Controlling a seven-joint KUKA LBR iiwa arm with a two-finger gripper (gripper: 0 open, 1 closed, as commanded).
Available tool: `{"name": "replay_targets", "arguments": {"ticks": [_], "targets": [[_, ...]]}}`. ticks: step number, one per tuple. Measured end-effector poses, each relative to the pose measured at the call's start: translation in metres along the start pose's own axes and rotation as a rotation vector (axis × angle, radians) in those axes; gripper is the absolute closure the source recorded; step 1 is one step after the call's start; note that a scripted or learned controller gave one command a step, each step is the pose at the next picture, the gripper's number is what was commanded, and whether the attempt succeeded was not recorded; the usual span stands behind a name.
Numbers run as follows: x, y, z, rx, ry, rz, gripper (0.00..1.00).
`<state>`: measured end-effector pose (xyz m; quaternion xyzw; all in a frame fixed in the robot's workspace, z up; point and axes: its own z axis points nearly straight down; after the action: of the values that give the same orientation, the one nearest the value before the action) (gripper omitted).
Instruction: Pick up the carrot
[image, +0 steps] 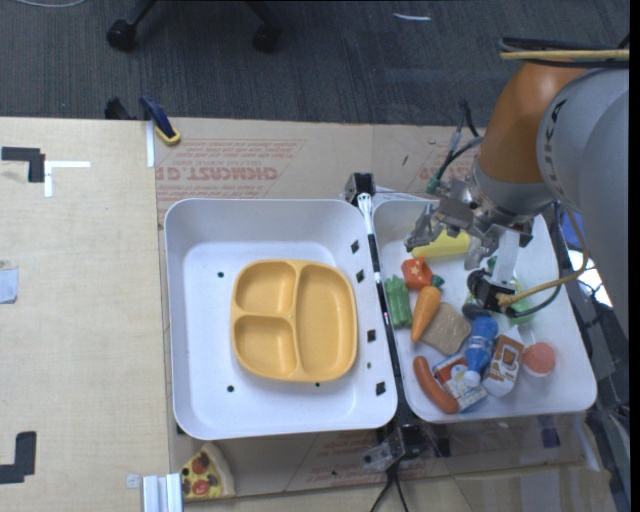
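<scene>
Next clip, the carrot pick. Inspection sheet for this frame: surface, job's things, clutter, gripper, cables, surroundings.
Surface: left bin and right bin side by side on cardboard over a wooden bench.
Job's things: carrot lying in the right bin, between a green piece and a brown slice.
Clutter: yellow divided plate in the left bin; sausage, blue bottle and carton in the right bin; toy pizza slice on the bench.
Grippers: gripper above the right bin's far end, by a yellow piece, not at the carrot.
Cables: black cable below the bins.
Surroundings: dark carpet, chair wheels.
</scene>
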<state>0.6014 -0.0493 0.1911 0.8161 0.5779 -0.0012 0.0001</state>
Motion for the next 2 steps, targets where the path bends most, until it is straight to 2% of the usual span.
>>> {"name": "replay_targets", "arguments": {"ticks": [1,2], "targets": [[-0.064,-0.001,0.060,-0.007,0.001,-0.070,0.00],[-0.049,0.008,0.091,-0.011,0.007,0.104,0.00]]}}
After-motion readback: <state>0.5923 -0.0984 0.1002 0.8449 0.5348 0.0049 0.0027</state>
